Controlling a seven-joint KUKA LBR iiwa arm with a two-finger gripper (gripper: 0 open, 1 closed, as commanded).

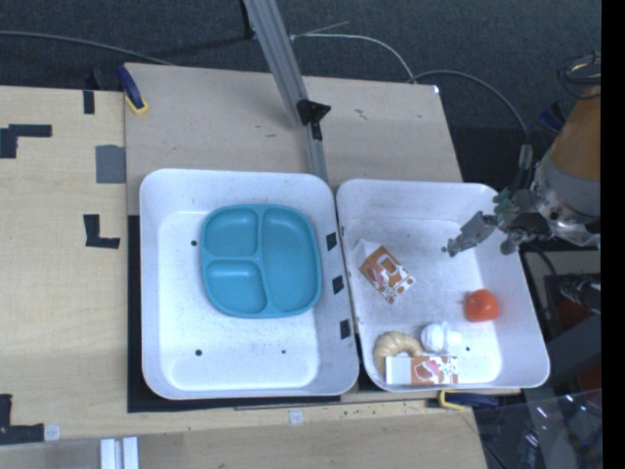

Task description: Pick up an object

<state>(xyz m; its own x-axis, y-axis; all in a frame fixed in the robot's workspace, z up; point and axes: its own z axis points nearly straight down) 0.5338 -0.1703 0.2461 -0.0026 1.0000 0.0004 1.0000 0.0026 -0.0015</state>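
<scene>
Pincer (480,233) hangs over the right bin (444,195), near its right wall, and carries nothing that I can see; at this size I cannot tell how it is set. I judge the task barely begun: nothing is lifted, every candidate lies in the right bin. Using the orange ball (480,306) as my landmark: the pincer sits above it, apart from it. A small packet (387,273) lies to the ball's left, mid-bin. A pastry (396,344), a white lump (437,337) and a flat carton (422,369) cluster below-left of the ball. The arm (576,164) enters from beyond the ball's side, wrist angled down toward the bin. A blue plate (262,260) occupies the left bin (156,291).
</scene>
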